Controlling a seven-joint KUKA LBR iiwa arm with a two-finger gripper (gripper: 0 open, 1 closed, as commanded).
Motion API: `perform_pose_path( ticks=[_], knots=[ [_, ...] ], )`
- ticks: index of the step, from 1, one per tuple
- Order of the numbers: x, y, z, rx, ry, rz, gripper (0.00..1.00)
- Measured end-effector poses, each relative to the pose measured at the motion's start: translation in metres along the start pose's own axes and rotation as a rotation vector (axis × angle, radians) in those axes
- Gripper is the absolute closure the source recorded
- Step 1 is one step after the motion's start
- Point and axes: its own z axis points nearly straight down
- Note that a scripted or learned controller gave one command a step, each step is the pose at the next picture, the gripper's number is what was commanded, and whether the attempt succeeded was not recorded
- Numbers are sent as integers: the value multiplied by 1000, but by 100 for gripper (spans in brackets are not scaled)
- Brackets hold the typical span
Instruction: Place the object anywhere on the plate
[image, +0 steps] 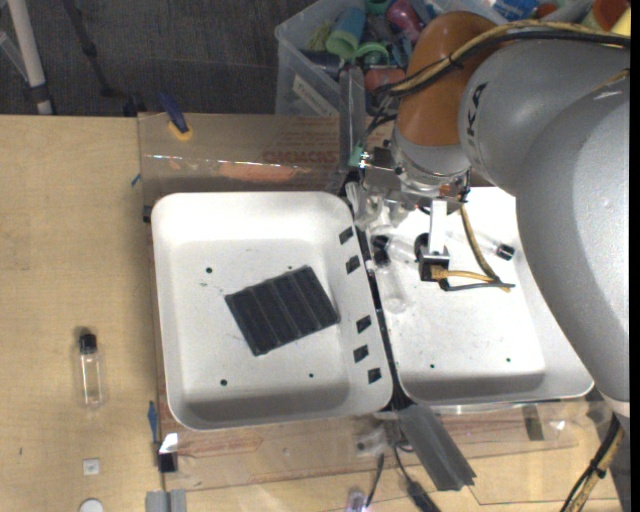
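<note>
The plate (282, 308) is a dark, ribbed rectangle lying flat and turned at an angle in the middle of the left bin (190, 395). My gripper (385, 250) hangs over the left edge of the right bin (520, 370), close to the divider between the two bins and to the upper right of the plate. Just below it, a faint glassy shape (397, 296) rests near the right bin's left wall; it is too unclear to identify. The arm's big grey body covers the right side of that bin.
A yellow cable (480, 282) loops off the wrist over the right bin. A small clear vial (90, 366) lies on the wooden bench to the left. A tub of colourful items (345, 40) stands behind the bins. Black clips (362, 325) line the divider.
</note>
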Motion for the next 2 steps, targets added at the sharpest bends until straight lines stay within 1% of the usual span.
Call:
perform_pose_path(
  ticks=[1,2],
  knots=[
    [7,-1,0,2,0,-316,100],
    [23,-75,0,2,1,-492,100]
  ],
)
